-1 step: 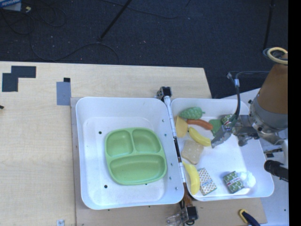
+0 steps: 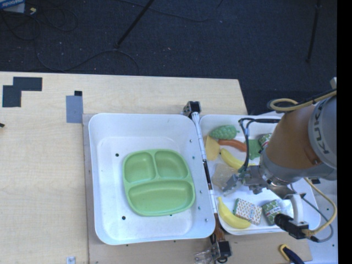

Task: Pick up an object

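The surface (image 2: 49, 169) is pale wood, and it carries two white bins side by side. Well to the left of the tool sits the left bin (image 2: 104, 202), which holds a green divided plate (image 2: 158, 181). The right bin (image 2: 212, 126) lies directly under the arm (image 2: 297, 142), whose orange band and grey wrist cover much of it.

The tool (image 2: 237, 181) hangs low inside the right bin, over a bare patch of its floor. It is small and dark against the clutter, so I cannot tell whether it is released or clenched, and nothing visibly rides in it.

The likely candidates ring it. Just above it lie a yellow banana (image 2: 231, 158), an orange carrot (image 2: 234, 144) and a green leafy toy (image 2: 223, 132). Just below it lies a second banana (image 2: 230, 215), with a patterned box (image 2: 247, 210) beside that and a small green packet (image 2: 270, 209) further right.

These look like hollow plastic play food: light, stiff and rather slippery. The second banana seems the easiest catch, best taken across its narrow middle, where the curve would not roll it out of the grip.
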Available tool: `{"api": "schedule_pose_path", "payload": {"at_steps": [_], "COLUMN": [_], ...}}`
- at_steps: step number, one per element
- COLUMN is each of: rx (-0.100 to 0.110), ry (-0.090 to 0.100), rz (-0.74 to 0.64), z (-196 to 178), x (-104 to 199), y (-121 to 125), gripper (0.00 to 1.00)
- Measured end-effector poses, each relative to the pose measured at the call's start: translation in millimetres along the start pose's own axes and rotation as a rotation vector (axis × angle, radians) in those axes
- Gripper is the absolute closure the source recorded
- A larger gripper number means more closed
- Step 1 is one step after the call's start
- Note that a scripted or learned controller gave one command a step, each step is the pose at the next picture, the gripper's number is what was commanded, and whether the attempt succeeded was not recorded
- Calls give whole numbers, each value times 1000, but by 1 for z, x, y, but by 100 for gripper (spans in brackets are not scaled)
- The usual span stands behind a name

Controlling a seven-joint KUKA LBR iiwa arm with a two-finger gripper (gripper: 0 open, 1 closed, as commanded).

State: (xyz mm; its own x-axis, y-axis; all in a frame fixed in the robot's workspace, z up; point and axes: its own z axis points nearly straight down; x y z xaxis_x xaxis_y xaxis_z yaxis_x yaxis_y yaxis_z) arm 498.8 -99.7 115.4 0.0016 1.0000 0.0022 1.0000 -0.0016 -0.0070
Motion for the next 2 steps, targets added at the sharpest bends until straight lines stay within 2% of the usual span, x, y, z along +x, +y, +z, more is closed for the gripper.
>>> {"api": "schedule_pose_path", "payload": {"at_steps": [1,2], "rx": [-16,-4], "ry": [-4,-2], "rz": [-1,-4], "z": [23,-29], "x": [-24,-50], "y": [63,128], "gripper": [0,0]}}
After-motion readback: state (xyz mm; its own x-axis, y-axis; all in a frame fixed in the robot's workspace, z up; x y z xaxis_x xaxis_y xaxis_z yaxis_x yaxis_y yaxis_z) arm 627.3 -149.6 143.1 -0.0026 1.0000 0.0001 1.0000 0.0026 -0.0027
